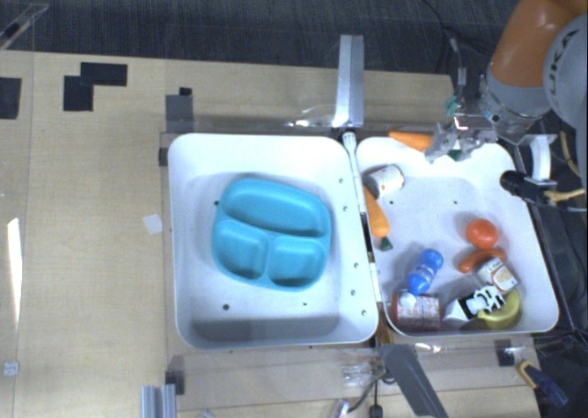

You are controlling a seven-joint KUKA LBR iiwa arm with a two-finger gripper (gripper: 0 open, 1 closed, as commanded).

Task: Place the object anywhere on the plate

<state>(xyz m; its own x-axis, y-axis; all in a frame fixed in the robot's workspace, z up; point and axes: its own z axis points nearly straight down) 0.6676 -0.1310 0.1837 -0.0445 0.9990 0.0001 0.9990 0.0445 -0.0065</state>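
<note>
Two white bins (pixel 184 223) are sitting on a wooden bench, a blue plate (pixel 271 231) lying in the left one, while the gripper (pixel 457 139), fingers unreadable, is hovering over the right bin's far edge.

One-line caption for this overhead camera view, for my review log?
Arm's gripper hovers at the far edge of the right bin of small objects; blue divided plate sits in the left bin.

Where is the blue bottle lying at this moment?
The blue bottle lies in the right bin, in its lower middle part, just above a small red-labelled container and left of the orange ball.
</note>
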